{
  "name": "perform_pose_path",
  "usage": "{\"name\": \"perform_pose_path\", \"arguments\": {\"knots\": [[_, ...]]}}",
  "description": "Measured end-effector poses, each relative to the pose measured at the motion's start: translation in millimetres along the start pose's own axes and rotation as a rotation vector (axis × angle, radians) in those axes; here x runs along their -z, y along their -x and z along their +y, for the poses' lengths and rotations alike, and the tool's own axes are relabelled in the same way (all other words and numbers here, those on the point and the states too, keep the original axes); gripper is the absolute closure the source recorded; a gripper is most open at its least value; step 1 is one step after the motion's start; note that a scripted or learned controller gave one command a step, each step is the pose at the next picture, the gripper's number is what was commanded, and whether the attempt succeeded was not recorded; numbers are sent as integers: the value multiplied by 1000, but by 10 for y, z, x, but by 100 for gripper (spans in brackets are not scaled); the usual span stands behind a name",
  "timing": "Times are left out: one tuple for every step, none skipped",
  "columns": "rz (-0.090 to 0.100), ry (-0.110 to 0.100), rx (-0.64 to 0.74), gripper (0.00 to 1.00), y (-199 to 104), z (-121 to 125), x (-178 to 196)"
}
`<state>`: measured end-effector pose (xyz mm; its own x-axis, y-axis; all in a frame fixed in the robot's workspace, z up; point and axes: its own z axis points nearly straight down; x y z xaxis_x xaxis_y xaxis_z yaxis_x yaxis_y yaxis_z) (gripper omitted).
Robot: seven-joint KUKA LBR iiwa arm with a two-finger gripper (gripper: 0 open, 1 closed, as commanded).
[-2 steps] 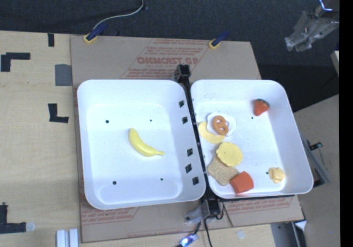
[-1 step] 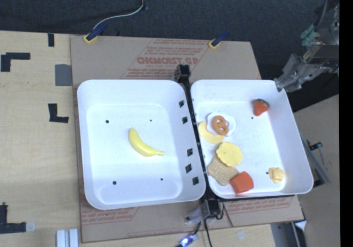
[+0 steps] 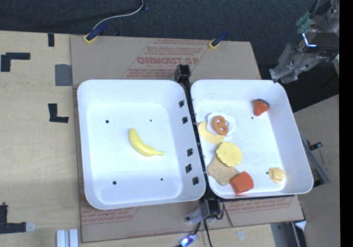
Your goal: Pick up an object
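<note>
Red block and toast are seen at the right bin's front, a banana in the left bin, while the end effector, whose state cannot be told, is held beyond the right bin's far corner.

One fixed camera looks down at a slant from above the table, far enough back to take in both white bins, side by side.

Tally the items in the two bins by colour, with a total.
Yellow: 4, banana, disc, slice, small piece
Red: 2, strawberry, block
Brown: 2, pretzel, bread
Total: 8
</note>
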<state>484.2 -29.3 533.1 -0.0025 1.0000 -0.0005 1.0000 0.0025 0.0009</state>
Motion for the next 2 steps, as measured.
{"name": "perform_pose_path", "arguments": {"knots": [[0,-2,-2,100,-71,0,10],[0,-3,-2,100,-147,0,9]]}}
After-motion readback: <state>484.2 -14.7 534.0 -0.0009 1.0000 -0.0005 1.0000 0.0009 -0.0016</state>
